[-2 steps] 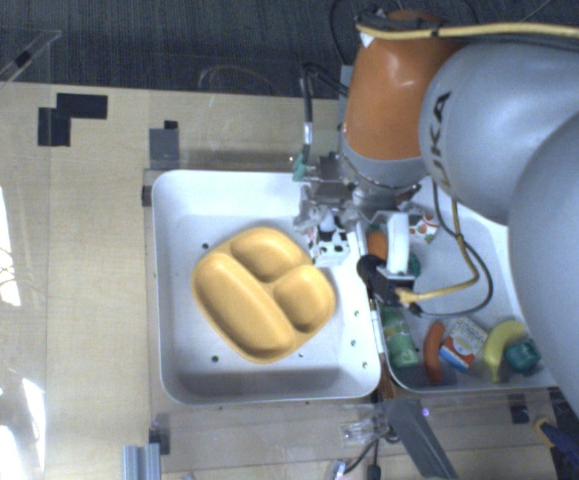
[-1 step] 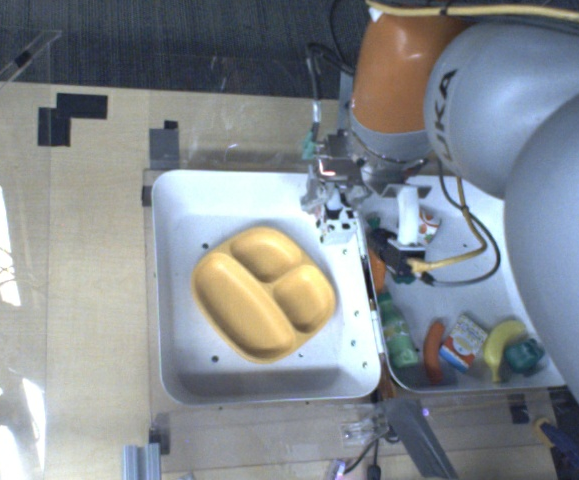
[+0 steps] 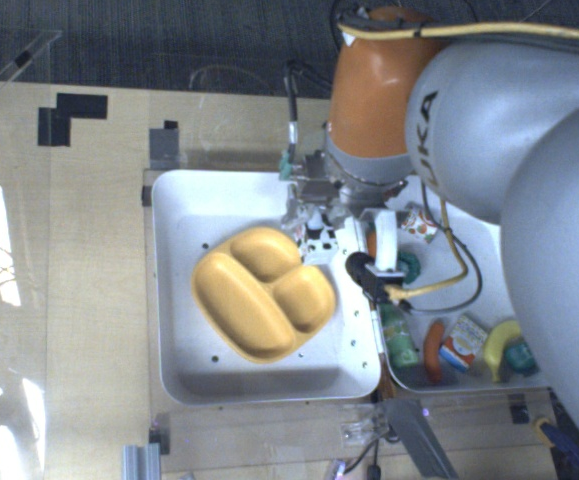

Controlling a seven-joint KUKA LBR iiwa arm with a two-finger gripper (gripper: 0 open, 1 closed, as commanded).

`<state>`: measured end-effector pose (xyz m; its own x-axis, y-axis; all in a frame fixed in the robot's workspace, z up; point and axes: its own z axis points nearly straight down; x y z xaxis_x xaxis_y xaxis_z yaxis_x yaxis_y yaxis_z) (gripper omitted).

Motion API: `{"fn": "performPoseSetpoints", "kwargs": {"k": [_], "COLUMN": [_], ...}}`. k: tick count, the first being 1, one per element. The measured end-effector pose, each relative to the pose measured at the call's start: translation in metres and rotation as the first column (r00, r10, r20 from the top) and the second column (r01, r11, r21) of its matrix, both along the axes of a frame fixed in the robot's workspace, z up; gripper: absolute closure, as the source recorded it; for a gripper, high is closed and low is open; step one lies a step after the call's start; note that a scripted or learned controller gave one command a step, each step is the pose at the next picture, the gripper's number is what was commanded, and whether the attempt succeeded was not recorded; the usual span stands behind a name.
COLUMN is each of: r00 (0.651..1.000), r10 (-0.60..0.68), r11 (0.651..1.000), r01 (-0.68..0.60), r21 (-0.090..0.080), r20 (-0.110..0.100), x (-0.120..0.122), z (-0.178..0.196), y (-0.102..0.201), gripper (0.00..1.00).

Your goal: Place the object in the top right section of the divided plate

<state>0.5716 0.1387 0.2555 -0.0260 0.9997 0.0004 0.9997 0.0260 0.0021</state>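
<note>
arm (image 3: 489, 138) hides most of right bin (image 3: 469, 373) — finger gap unreadable.

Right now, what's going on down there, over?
Gripper low over left white bin, beside yellow three-section plastic plate. Plate sections bare. Toy foods in right bin.

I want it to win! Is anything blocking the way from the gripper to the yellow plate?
Nothing visible does. The gripper hangs right at the top right edge of the plate, whose sections look bare.
</note>
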Motion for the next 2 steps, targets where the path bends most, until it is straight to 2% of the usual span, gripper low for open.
{"fn": "performPoseSetpoints", "kwargs": {"k": [1, 2], "r00": [1.000, 0.986], "r10": [-0.019, -0.169], "r11": [1.000, 0.986], "r01": [0.019, 0.169], "r21": [0.000, 0.001], "r20": [0.000, 0.002], "x": [-0.005, -0.018], "z": [-0.046, -0.006], "y": [-0.045, -0.026], "gripper": [1.00, 1.00]}}
